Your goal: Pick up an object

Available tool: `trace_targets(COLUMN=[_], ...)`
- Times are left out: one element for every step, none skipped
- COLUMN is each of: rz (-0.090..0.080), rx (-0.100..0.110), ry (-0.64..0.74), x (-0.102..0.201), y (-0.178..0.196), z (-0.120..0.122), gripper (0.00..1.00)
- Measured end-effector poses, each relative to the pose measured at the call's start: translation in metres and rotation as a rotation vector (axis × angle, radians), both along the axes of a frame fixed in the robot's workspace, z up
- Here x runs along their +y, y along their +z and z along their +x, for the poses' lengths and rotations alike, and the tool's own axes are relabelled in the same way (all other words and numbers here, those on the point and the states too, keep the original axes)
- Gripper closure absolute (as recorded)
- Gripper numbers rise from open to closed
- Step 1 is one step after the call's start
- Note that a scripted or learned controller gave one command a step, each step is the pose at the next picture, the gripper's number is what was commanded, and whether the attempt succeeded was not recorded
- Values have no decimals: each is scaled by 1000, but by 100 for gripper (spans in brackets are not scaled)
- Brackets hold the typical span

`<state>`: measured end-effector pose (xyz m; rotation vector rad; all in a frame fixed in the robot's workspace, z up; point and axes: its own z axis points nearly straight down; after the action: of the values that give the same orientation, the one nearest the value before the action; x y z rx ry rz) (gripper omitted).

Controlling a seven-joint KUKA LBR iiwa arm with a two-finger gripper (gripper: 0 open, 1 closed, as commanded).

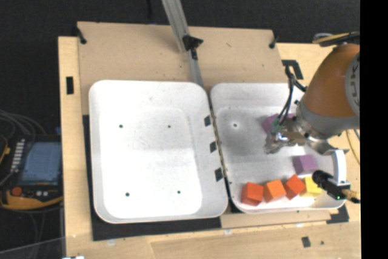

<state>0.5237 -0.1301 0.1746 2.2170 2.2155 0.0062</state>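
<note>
Gripper (277, 141) (finger state unclear) hovers by purple block (270, 123), orange blocks (273, 190) nearby.

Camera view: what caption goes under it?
Gripper low in the right bin, above a row of orange blocks.

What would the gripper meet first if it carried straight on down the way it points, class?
Probably the bare floor of the right bin; the gripper points downward beside a purple block, though depth is unclear.

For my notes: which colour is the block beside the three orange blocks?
Yellow block, seen in the camera view.
</note>
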Motion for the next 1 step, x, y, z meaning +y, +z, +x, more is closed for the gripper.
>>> trace_targets(rz=[0], rx=[0], ry=[5], x=[-6], y=[53], z=[-7], gripper=[100])
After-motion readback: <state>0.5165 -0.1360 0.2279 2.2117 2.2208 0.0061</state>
